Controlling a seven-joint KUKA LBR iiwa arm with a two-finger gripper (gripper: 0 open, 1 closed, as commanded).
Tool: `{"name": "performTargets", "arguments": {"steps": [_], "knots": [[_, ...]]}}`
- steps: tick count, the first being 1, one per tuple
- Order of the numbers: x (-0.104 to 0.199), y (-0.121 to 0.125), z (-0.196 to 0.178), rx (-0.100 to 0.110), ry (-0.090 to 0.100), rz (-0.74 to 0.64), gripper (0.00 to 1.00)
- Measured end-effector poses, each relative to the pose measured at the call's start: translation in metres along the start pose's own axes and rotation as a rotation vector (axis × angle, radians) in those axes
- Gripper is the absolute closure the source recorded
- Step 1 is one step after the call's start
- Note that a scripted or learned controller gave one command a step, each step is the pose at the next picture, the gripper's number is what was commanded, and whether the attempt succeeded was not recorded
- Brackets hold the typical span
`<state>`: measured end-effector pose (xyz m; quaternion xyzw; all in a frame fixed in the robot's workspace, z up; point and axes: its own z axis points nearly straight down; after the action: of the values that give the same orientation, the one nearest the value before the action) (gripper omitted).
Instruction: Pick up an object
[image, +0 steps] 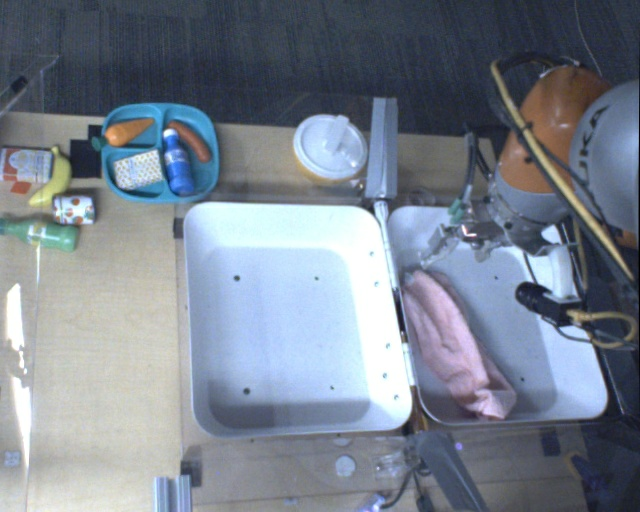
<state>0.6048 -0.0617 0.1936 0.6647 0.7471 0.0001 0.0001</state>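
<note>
I see claw (440, 245) apart, holding nothing, above cloth (450, 340); cloth soft, light, I pinch 1 fold at middle

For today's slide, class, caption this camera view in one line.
Tool poised over the right bin, above the pink cloth lying inside it.

Blue divided tray (205, 135) on the table (100, 330), far left of the bins – holds an orange carrot-like toy (130, 131), a blue bottle (177, 163), a red-orange sausage shape (196, 144) & a white patterned item (137, 170). W/ it, nr the left edge: banana (54, 177), small carton (25, 165), printed can (73, 209), green bottle (40, 233) lying on its side. White lidded cup (330, 148) stands behind the bins – just beside a grey metal post (381, 150).
</note>
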Motion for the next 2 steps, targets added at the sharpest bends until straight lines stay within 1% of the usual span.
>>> {"name": "performTargets", "arguments": {"steps": [1, 2], "knots": [[-0.024, -0.021, 0.098, -0.005, 0.0, -0.013, 0.0], [-0.023, -0.019, 0.088, -0.009, -0.001, -0.013, 1.0]]}}
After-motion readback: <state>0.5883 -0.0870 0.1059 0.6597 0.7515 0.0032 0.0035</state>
